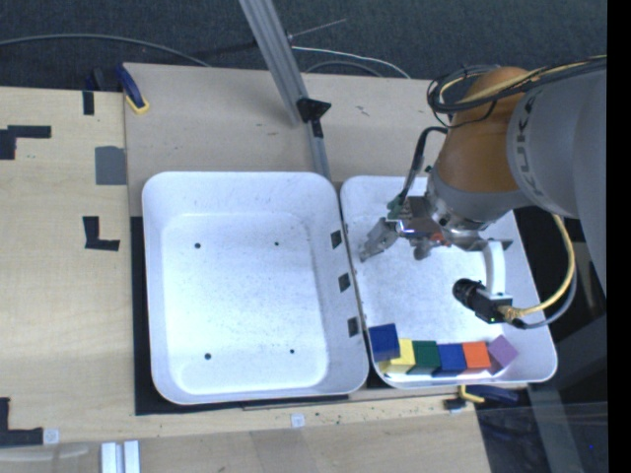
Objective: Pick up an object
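Observation:
In the right bin, a row of small blocks lies along the front wall: a blue block on a yellow one, then a green block, another blue block, an orange block and a purple block. My gripper hangs over the back half of this bin, well apart from the blocks, with its fingers spread and nothing between them.
The left bin sits beside the right one, sharing a middle rim with black clips. A slanted metal pole rises behind the bins. A black cable fitting hangs from the arm over the right bin.

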Motion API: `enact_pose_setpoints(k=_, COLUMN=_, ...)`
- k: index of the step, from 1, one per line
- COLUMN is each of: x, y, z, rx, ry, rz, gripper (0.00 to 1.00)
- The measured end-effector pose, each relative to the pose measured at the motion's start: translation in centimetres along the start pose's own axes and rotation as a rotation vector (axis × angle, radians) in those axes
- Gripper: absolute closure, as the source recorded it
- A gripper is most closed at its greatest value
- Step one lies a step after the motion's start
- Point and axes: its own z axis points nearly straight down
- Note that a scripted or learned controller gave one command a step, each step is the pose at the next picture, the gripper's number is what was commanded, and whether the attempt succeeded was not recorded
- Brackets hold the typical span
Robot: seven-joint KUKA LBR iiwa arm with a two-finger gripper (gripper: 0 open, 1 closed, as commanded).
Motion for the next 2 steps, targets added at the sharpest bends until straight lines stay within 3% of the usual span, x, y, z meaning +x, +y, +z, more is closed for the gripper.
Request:
enact_pose_setpoints(k=1, x=7.79, y=-2.59, z=-0.05, rx=-0.002, ry=0.000, rz=-0.003, gripper=0.00)
enact_pose_setpoints(k=2, x=7.39, y=-2.53, z=-1.01, rx=-0.002, ry=-0.002, rz=0.002, gripper=1.00)
